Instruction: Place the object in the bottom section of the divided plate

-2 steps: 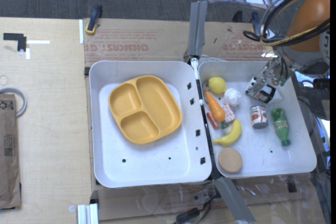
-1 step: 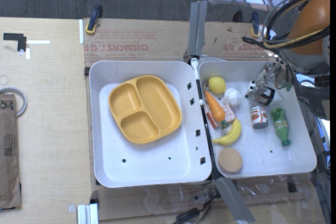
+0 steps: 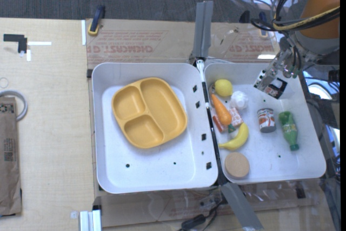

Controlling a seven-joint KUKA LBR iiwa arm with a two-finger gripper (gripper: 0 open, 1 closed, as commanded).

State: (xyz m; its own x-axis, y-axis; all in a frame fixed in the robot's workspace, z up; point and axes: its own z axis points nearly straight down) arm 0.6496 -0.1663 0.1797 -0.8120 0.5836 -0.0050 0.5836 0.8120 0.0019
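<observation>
Arm reaching in over the right bin, my end effector hovering at its far corner, grip state unreadable, yellow divided plate alone in left bin, lemon, carrot, banana waiting.

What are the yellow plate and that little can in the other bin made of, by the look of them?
The plate looks like moulded plastic: one even mustard yellow, matte, with soft rounded dividers. The can seems to be metal under a paper or printed label, judging by its pale shiny top rim, though it could be a plastic toy like the banana beside it.
</observation>
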